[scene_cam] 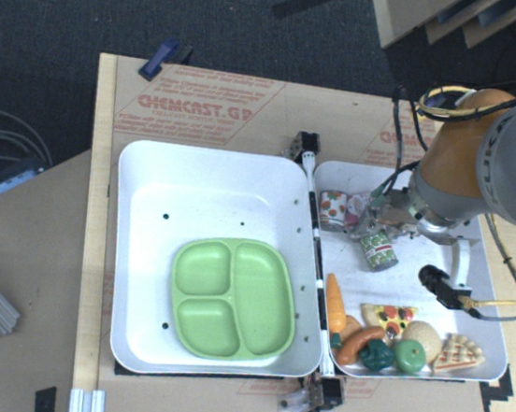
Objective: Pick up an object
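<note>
My gripper [375,216] hangs low over the far part of the right bin [485,306], under the grey and orange wrist. A small can with a green label [380,251] lies tilted just in front of it, close to or touching it; I cannot tell whether it is held. Just left of the gripper, by the bin's left wall, a small printed cup [332,207] stands.
At the right bin's near end lie a carrot [334,304], a sausage [360,338], a pizza slice [391,315], broccoli [377,356], a green ball [411,356] and a waffle [458,352]. The left bin [147,186] holds a green divided plate [231,297].
</note>
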Controlling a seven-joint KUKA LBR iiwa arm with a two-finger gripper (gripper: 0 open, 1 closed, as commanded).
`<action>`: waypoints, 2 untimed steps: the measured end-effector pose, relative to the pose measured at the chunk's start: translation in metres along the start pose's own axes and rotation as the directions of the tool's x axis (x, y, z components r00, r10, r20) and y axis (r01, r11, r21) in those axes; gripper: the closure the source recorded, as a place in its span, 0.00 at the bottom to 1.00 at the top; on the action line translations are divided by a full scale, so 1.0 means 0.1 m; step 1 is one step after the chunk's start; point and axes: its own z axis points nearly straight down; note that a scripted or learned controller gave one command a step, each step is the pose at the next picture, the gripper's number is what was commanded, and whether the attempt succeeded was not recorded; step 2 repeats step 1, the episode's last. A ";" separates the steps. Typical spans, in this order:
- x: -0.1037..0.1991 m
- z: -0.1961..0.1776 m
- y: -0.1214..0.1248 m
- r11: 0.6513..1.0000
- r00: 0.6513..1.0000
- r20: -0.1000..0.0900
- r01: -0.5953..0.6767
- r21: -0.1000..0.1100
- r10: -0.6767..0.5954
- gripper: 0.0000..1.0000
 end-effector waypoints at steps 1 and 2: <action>0.77 -0.91 -0.45 1.000 1.000 -0.001 0.003 -0.002 -0.003 1.00; 0.77 -0.91 -0.45 1.000 1.000 -0.001 0.003 -0.002 -0.003 1.00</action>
